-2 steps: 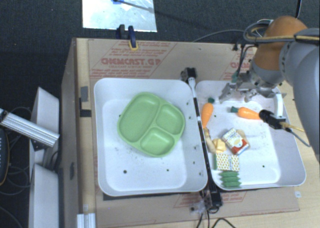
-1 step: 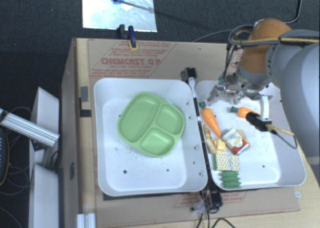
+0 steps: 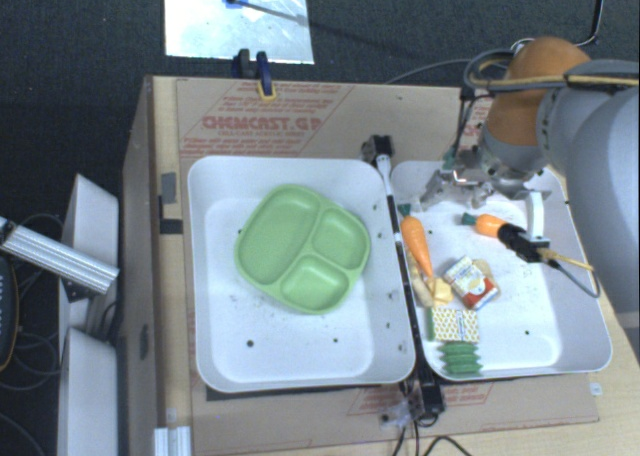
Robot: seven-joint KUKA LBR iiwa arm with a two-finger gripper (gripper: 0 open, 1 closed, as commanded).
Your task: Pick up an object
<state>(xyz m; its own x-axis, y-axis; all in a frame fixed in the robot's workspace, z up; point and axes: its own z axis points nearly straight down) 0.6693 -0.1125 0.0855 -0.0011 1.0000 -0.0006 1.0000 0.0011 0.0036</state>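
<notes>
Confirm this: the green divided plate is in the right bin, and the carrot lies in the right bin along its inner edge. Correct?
No. The camera view shows the green divided plate in the left bin, not the right one. The carrot does lie in the right bin along its inner edge.

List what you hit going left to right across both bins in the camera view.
green divided plate → carrot → red-and-white packet. The other small pieces in the right bin overlap these sideways, so they are left out.
</notes>
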